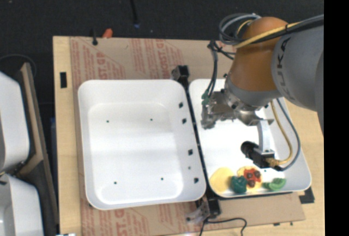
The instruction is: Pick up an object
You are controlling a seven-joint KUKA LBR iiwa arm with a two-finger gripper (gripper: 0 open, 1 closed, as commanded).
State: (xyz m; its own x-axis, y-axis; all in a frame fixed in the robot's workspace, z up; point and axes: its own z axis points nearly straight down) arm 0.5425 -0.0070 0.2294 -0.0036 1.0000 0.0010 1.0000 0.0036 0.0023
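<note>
Reaching in from the right, the grey KUKA arm with its orange band (pixel 256 49) carries the two-finger gripper (pixel 210 118) low over the upper left part of the right shallow white plastic bin (pixel 232 139), close to the wall it shares with its neighbour. Whether the gripper is parted or closed cannot be told from above, and nothing can be seen caught in it.

Both bins sit side by side on a pale wooden bench covered by a sheet of brown cardboard printed with red lettering (pixel 131 58); beyond the bench the floor is dark. The left shallow white plastic bin (pixel 136 142) has only small dark dots on its floor.

The objects to pick lie well apart from the gripper, bunched along the near edge of the right bin: a pale yellow rounded piece (pixel 220 177), a teal lump (pixel 238 184) just beside it, a small red and orange toy (pixel 251 175), and a green piece (pixel 277 182). A black part with a yellow cable (pixel 256 154) hangs from the arm just above them.
</note>
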